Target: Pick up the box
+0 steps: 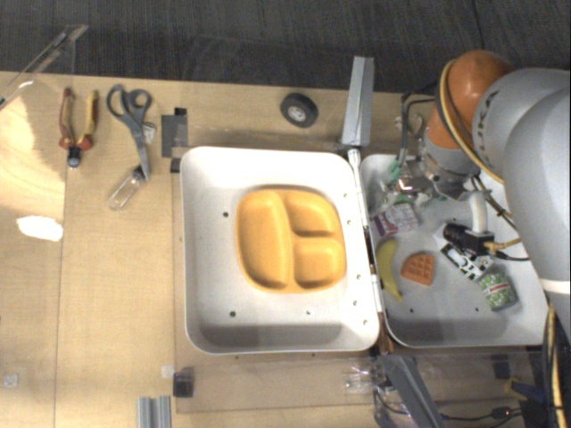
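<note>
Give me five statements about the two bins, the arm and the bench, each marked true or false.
1. A yellow divided tray lies in the left bin. True.
2. The banana lies in the left bin. False: it is in the right bin, beside a waffle-shaped toy.
3. The arm hangs over the right bin. True.
4. The scissors lie inside a bin. False: they lie on the bench, left of the bins.
5. A roll of tape sits on the bench behind the left bin. True.

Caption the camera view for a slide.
Arm reaches over right bin holding banana; yellow tray in left bin.
</note>
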Tool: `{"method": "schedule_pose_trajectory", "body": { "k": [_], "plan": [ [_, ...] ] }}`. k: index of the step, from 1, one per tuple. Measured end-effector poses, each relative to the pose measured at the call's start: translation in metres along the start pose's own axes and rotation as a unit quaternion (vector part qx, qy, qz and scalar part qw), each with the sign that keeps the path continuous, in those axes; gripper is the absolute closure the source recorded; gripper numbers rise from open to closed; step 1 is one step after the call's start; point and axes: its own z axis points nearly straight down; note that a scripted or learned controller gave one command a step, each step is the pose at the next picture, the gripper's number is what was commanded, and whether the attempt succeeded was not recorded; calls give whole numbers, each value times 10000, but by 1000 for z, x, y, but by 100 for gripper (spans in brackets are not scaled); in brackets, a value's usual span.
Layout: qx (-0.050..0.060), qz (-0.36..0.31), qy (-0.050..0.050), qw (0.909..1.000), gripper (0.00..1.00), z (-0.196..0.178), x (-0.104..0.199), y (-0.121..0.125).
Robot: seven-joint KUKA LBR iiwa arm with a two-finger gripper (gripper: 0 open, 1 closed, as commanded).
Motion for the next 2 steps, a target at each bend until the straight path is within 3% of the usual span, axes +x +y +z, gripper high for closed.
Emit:
{"method": "schedule_pose_trajectory", "body": {
  "k": [1,2],
  "plan": [
    [19,-3,-9,10000,100,-7,-1,-2],
    [-330,435,-60,9985,100,-95,41,-49]
  ]
}}
